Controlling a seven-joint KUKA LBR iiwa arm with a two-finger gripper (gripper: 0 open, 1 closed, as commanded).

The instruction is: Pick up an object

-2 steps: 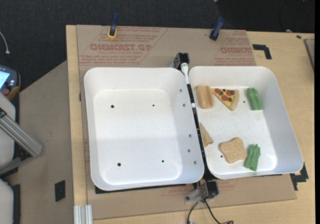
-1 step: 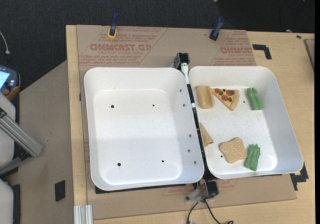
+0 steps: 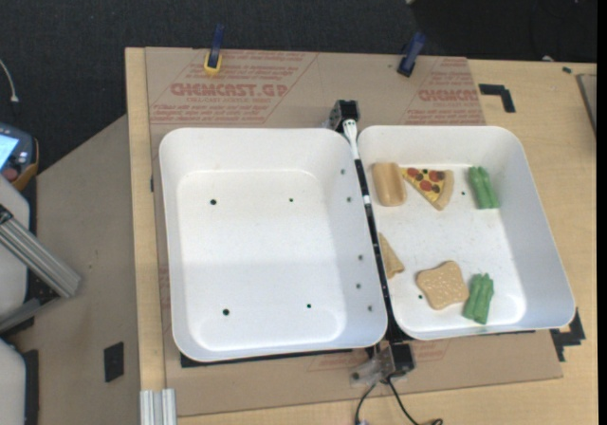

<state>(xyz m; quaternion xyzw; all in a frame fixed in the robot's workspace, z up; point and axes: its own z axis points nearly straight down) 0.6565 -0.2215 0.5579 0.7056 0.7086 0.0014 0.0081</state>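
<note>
Gripper state: can't tell. Right bin (image 3: 531, 224) is holding pickables: bread roll (image 3: 386, 183) at 10 o'clock, pizza slice (image 3: 428, 184) & green veg (image 3: 483, 187) at 12, toast (image 3: 442, 286) sitting at 6.

Setting: robotics lab test station. Evidence: two white bins (image 3: 256, 243) on a cardboard-covered tabletop (image 3: 285, 82), clamps (image 3: 215, 51) at its edge, cabling (image 3: 379, 395), aluminium framing (image 3: 38, 257), dark carpet.

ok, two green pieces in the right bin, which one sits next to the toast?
The lower green piece, at the bin's near right corner, touching the toast slice. The other green piece lies farther back, right of the pizza slice.
</note>
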